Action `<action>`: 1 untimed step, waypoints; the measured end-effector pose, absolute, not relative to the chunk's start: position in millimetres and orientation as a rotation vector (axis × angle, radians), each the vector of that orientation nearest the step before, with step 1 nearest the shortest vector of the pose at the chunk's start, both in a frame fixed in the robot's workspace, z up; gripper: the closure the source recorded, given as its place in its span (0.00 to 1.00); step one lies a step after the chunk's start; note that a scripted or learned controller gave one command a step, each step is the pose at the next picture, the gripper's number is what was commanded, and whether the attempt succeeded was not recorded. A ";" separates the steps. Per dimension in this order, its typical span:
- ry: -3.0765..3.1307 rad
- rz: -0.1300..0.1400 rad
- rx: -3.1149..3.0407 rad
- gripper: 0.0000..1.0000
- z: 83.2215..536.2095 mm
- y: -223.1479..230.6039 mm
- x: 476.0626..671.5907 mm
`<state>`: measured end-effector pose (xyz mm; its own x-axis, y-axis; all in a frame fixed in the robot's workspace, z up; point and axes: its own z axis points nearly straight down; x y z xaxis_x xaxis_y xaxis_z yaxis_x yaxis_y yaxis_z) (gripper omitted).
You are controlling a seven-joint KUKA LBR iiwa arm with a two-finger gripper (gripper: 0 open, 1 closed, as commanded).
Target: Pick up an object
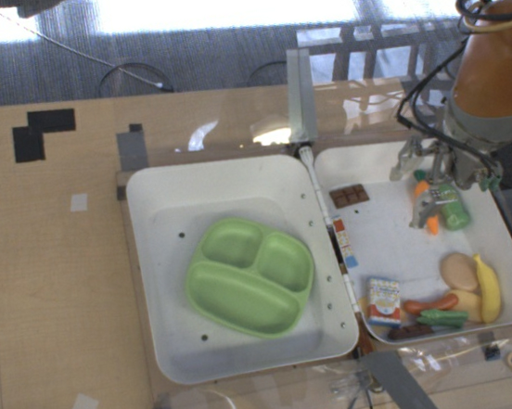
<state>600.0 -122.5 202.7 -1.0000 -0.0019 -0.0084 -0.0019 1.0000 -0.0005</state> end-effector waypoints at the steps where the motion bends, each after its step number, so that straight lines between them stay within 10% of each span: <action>1: 3.140 -0.001 0.156 0.00 92.0 -164.3 668.3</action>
